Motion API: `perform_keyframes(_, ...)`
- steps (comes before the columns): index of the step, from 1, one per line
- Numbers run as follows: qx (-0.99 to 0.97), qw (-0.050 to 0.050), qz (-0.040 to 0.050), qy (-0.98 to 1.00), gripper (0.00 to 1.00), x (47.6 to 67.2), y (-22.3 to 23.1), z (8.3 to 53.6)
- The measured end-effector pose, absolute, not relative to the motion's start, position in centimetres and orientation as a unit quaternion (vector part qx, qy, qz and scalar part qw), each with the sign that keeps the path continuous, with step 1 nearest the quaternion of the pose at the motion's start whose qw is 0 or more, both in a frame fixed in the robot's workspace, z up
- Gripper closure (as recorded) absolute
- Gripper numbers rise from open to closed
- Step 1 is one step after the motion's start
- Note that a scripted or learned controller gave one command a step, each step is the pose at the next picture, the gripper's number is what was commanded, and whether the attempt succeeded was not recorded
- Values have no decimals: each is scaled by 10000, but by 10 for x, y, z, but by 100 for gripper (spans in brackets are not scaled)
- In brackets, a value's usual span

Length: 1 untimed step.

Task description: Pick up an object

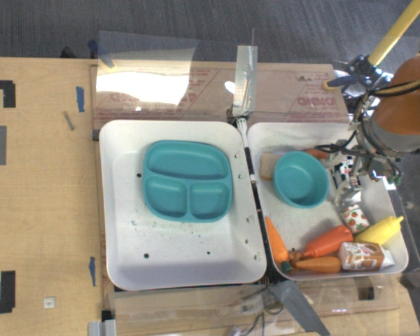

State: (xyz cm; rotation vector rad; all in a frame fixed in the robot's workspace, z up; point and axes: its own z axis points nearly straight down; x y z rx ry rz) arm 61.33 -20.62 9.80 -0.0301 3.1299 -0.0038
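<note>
My gripper [348,183] hangs over the right bin [399,208], just right of a teal bowl [300,179]. Directly below it lies a small white object with red spots [356,219]. Along the bin's front lie an orange carrot [329,241], a second carrot [318,264], a third carrot [276,239] by the left wall, a small orange-and-white carton [365,256] and a yellow object [382,228]. A tan piece [267,165] rests left of the bowl, and something orange [318,154] peeks out behind it. Cables hide the gripper's tips.
The left bin [119,243] holds a teal divided plate [187,180]. The arm's orange band [404,103] and cables stand over the right bin's back right corner. A clear upright divider [245,79] stands behind the wall between the bins.
</note>
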Motion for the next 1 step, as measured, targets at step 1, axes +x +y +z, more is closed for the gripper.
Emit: perform_keyframes(1, 255, 41, 2, 9997, 0, 604, -217, 88)
